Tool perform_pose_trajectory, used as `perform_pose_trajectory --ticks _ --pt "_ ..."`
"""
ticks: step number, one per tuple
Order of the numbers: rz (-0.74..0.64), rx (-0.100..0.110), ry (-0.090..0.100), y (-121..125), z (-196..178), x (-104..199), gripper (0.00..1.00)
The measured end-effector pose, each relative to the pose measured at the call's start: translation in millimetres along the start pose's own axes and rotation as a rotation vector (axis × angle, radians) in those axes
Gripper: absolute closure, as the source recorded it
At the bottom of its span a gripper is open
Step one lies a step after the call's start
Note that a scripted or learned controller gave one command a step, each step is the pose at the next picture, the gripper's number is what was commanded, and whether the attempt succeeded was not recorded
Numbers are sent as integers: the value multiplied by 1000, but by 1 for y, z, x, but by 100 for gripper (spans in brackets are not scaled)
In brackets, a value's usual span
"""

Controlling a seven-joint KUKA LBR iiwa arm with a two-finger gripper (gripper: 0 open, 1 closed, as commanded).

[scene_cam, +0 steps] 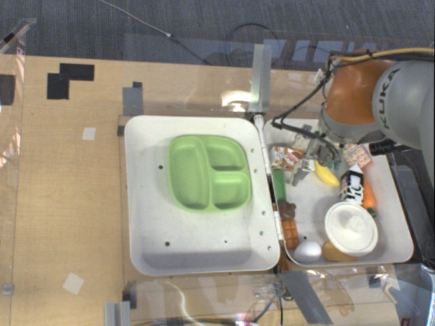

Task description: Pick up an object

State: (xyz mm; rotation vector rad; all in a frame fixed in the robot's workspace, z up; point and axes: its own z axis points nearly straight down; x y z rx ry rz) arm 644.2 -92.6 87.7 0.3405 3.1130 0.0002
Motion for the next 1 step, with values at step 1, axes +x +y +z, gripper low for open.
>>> perform_pose_trajectory --ticks 1 --pt "-5 -1 -5 2 -10 -2 100"
